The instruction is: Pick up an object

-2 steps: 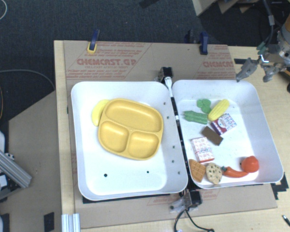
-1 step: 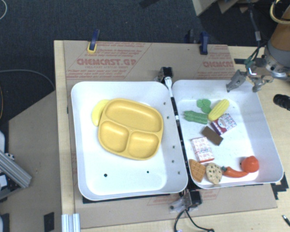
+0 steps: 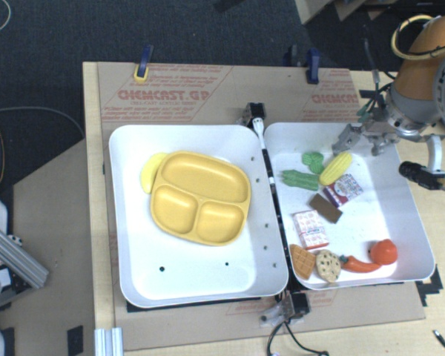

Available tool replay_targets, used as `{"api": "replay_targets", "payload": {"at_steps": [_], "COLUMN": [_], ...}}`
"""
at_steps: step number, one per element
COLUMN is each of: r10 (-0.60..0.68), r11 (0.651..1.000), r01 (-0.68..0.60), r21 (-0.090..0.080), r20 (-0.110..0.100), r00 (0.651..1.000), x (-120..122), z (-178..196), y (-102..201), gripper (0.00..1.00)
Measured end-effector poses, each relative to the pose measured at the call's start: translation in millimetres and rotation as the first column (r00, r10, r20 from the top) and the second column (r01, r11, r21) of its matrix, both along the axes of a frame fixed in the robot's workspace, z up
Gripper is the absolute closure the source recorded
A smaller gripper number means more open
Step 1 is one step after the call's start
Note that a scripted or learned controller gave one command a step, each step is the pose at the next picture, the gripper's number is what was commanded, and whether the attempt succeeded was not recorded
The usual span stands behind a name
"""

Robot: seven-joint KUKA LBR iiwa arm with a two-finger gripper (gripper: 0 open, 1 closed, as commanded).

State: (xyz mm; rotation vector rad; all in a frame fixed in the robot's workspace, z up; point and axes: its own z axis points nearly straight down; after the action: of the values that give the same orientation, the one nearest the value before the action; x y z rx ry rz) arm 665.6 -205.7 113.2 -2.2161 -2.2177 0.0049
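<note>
The right bin (image 3: 411,206) holds several toy foods. A yellow corn cob (image 3: 335,167) lies near its back, with a green leafy piece (image 3: 312,159) and a green pickle (image 3: 300,178) to its left. My gripper (image 3: 362,138) hangs just above and behind the corn, over the bin's back edge, and nothing shows in its grasp. A red-and-white packet (image 3: 347,188) and a brown bar (image 3: 327,207) lie just in front of the corn.
Along the right bin's front lie a red-and-white box (image 3: 310,230), a waffle (image 3: 302,261), a cookie (image 3: 328,265), a red chili (image 3: 358,265) and a tomato (image 3: 384,251). The left bin (image 3: 133,228) holds a yellow divided plate (image 3: 200,197) resting on a yellow piece (image 3: 150,171).
</note>
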Motion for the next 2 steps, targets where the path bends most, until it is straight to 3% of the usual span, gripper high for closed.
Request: {"api": "replay_targets", "payload": {"at_steps": [1, 2], "r10": [0.001, 0.002], "r11": [1.000, 1.000], "r01": [-0.001, -0.002], "r21": [-0.001, -0.004], "r20": [0.002, 0.009], "r00": [1.000, 1.000], "x": [0, 1], "z": [-30, -17], "y": [1, 1], "gripper": [0.00, 1.00]}}
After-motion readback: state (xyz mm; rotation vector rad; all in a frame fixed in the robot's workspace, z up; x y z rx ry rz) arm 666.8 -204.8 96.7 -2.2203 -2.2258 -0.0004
